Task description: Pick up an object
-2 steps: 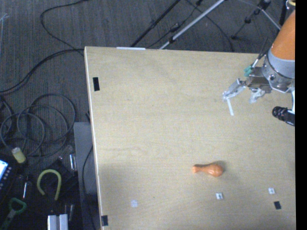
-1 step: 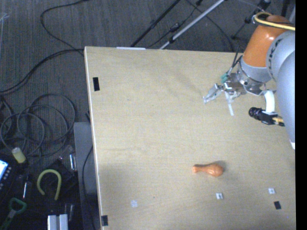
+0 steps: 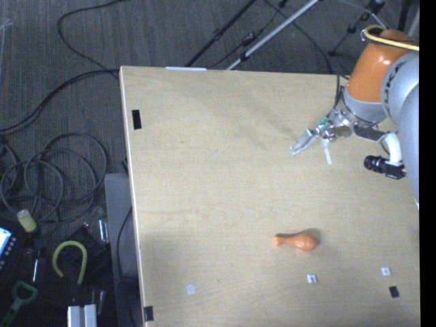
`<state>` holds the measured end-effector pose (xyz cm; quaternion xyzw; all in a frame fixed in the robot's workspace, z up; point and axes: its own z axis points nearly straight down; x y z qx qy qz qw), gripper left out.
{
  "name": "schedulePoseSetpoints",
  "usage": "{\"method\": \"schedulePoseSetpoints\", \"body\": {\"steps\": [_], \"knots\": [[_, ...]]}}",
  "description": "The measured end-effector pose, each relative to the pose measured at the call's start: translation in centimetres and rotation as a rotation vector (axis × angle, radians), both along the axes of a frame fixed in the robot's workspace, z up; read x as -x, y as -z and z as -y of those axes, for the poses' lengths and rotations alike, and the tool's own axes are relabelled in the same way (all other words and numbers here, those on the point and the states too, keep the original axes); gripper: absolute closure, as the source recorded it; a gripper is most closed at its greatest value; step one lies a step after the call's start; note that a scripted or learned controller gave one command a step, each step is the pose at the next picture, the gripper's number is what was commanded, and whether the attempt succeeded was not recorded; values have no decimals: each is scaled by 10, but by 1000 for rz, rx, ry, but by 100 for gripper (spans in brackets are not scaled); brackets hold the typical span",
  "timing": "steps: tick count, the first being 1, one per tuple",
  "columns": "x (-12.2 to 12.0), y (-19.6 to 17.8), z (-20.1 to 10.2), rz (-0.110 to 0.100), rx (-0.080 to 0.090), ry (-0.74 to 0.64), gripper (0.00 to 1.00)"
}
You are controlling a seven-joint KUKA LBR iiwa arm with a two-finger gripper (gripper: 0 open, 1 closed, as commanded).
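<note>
A small orange pear-shaped object [image 3: 298, 241] lies on its side on the tan bench top [image 3: 218, 182], toward the front and right of centre, its thin end pointing left. My gripper [image 3: 311, 154] hangs above the bench at the right, well behind the orange object and apart from it. Its two thin pale fingers [image 3: 300, 144] are spread, so it is open with nothing between them. The orange band [image 3: 376, 70] of the arm sits above the wrist at the upper right.
Small markers dot the bench: a black tab [image 3: 137, 119] near the left edge and little squares [image 3: 311, 278] at the front right. Cables [image 3: 54, 176] and tools lie on the floor to the left. Tripod legs [image 3: 286, 19] cross behind the bench.
</note>
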<state>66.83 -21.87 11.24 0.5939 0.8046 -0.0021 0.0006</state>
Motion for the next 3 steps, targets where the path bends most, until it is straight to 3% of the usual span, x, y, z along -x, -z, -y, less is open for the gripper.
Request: {"method": "schedulePoseSetpoints", "body": {"steps": [1,2,3], "knots": [[-1,28,-16,1,-2,-261,0],[-2,18,-17,4,-2,-262,100],[1,-51,-42,3,-5,-95,100]]}}
